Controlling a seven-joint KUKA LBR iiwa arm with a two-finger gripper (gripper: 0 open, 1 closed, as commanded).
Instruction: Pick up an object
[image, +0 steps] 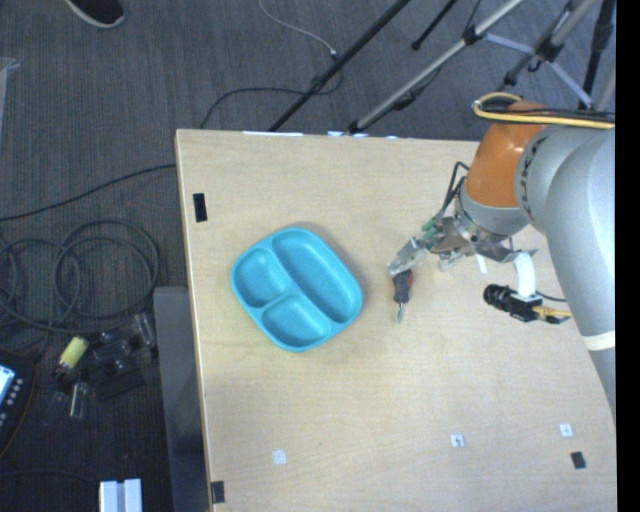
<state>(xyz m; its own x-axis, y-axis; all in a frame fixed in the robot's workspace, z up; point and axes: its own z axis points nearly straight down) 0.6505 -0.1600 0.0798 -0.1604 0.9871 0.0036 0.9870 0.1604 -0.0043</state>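
Readable text, item count: none that you can make out. Your bench top (400, 400) carries a few small pale tags (457, 440) and short black tabs (200, 207), all too small to show you any letters, numbers or brand marks.

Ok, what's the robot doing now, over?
Robot gripper beside blue three-section plastic plate, apart. At its tip, small dark slim object, hold unclear. Nothing blocking.

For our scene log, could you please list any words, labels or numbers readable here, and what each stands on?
No text can be read.
Light blue three-compartment plastic plate: no marking.
Small pale tags on the pale wooden bench top: too small to read.
Small black tape marks: blank.
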